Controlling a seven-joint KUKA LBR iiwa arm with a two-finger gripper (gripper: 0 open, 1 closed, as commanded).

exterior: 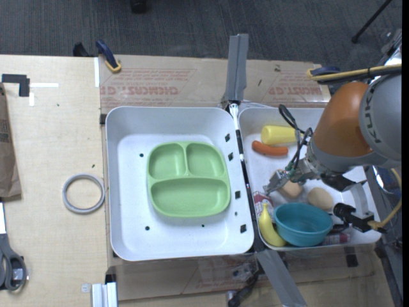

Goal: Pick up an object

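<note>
My gripper [282, 181] hangs low in the right bin [250, 171], its fingers just left of a small tan round object [293, 189]. A second tan egg-like object [320, 199] lies to the right of it. A blue bowl [303, 223] sits at the bin's front, with a banana [269, 226] against its left side. At the back of the bin lie a yellow cylinder [277, 134] and an orange carrot [270, 149]. The arm's orange band [342, 123] covers the bin's right part.
The left bin [121, 171] holds a green divided plate [189, 179]. On the bench to the left lie a grey ring [84, 192], scissors [13, 267] and a brown bag [7, 146]. A grey divider post [237, 66] stands behind the two bins.
</note>
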